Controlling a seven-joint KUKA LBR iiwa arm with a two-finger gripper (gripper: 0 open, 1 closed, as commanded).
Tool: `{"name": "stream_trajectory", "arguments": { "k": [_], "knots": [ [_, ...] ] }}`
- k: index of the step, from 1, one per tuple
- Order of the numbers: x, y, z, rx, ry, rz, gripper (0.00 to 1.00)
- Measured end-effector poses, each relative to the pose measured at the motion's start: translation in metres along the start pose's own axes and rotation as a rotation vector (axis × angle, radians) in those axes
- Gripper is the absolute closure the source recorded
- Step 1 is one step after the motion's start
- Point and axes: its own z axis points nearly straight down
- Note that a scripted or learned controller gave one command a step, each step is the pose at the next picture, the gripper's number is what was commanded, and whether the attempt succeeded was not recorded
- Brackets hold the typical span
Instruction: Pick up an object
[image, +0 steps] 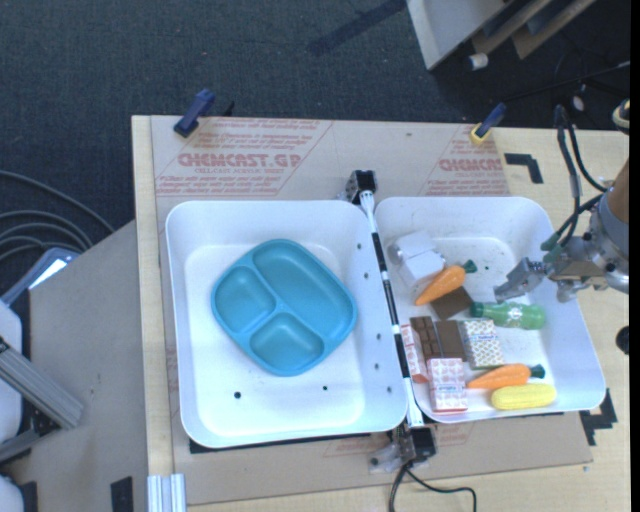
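The right bin (583, 352) holds several small items. An orange carrot (440, 284) lies near a white box (417, 255). Further right is a green bottle (510, 316) on its side. A brown chocolate bar (440, 340), a checkered packet (484, 346), a red-and-white packet (447, 384), a second carrot (497, 377) and a yellow piece (523, 397) fill the near part. My gripper (541, 288) hangs over the bin's right side, just above the green bottle, open with nothing between its fingers.
In the left bin (185, 300) rests a blue compartment plate (283, 305). A black hinge strip (380, 290) divides the two bins. Clamps hold the cardboard base at the far edge. Cables run along the arm at the right.
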Motion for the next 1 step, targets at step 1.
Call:
{"name": "stream_trajectory", "arguments": {
  "k": [1],
  "knots": [
    [0.0362, 0.0376, 0.1605, -0.01, -0.001, -0.001, 0.0]
  ]
}}
